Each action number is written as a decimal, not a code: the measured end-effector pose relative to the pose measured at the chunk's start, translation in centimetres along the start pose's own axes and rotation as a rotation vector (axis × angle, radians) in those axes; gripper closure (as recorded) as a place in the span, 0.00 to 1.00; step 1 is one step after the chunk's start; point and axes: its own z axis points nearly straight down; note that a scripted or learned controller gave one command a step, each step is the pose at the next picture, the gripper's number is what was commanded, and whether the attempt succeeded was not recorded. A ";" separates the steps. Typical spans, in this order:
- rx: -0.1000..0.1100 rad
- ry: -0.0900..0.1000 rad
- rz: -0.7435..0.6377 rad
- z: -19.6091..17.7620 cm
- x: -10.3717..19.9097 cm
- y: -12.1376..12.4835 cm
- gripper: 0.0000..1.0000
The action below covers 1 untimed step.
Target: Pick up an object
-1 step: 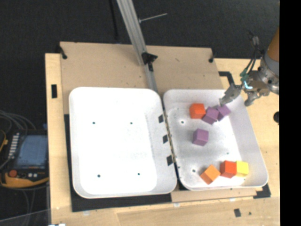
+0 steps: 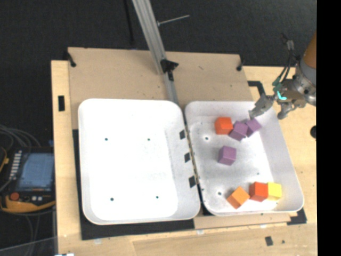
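Two-finger gripper (image 2: 272, 110) open, holds nothing, over right white bin (image 2: 285, 159) far edge, near small purple cube (image 2: 254, 125), matte, tilted.

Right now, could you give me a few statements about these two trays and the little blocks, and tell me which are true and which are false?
1. All the blocks lie in the right bin. True.
2. There are three purple blocks. True: two touching near the top and one alone in the middle.
3. The yellow block sits by itself in the middle of the bin. False: it is at the lower right, against a red-orange block.
4. The gripper hovers over the left bin. False: it is at the right bin's upper right, near the purple pair.
5. The gripper has lifted an orange block. False: nothing shows between its fingers.
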 end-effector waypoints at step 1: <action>0.005 0.000 0.003 5.7 -0.9 0.5 0.00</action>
